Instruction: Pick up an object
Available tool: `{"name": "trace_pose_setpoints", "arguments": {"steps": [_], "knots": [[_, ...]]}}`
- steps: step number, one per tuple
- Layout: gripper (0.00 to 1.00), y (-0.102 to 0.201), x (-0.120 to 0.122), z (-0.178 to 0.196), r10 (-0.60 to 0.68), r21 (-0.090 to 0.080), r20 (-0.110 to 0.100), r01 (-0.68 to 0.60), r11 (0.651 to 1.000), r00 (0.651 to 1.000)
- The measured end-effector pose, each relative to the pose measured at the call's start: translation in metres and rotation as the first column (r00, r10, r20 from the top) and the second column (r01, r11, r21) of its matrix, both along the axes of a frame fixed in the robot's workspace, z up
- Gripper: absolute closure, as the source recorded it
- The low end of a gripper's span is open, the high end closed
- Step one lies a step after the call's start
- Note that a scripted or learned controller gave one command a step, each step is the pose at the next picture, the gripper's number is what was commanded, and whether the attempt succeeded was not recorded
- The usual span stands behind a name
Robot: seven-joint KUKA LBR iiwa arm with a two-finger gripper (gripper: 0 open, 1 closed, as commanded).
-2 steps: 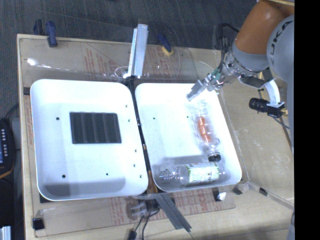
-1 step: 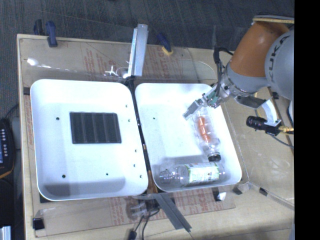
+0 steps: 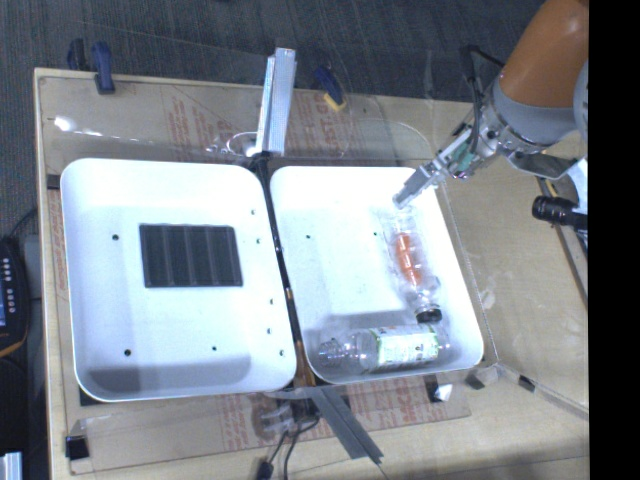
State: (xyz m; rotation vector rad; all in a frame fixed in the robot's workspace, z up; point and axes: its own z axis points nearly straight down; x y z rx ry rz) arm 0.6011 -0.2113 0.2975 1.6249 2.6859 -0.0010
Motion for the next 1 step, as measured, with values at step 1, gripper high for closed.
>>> {"name": "trace_pose_setpoints", "arguments": {"steps": [1], "knots": [[0.0, 0.0316, -0.0158, -0.0241, -0.213, 0.001, -0.005, 0.213, 0.977, 0.977]]}}
